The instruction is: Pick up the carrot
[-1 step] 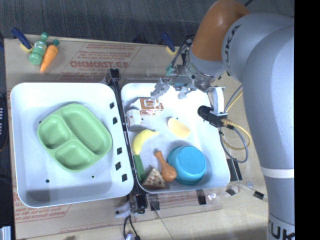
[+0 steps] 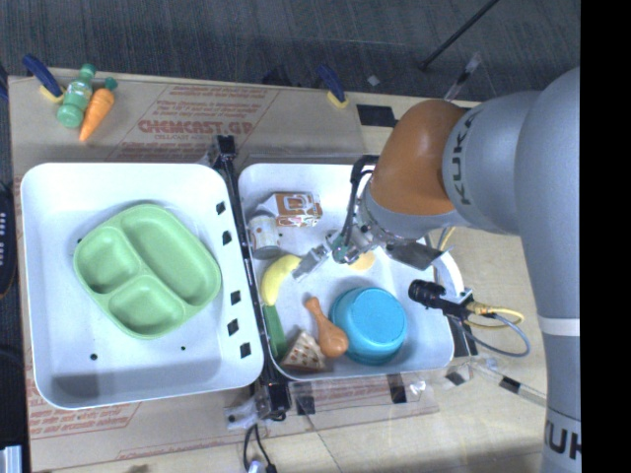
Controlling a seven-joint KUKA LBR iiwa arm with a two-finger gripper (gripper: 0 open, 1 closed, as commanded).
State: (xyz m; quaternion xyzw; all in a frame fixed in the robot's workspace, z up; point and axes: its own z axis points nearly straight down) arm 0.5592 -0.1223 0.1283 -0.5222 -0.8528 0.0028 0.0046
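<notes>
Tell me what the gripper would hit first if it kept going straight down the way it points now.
Probably the white floor of the right bin, just right of the banana. The gripper points down over a bare patch there, though depth is hard to judge from this slanted view.

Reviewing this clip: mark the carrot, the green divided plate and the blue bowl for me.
carrot (image 2: 96, 113): camera view, middle of its orange body.
green divided plate (image 2: 204, 264): camera view, its right rim.
blue bowl (image 2: 372, 353): camera view, its lower rim.
</notes>
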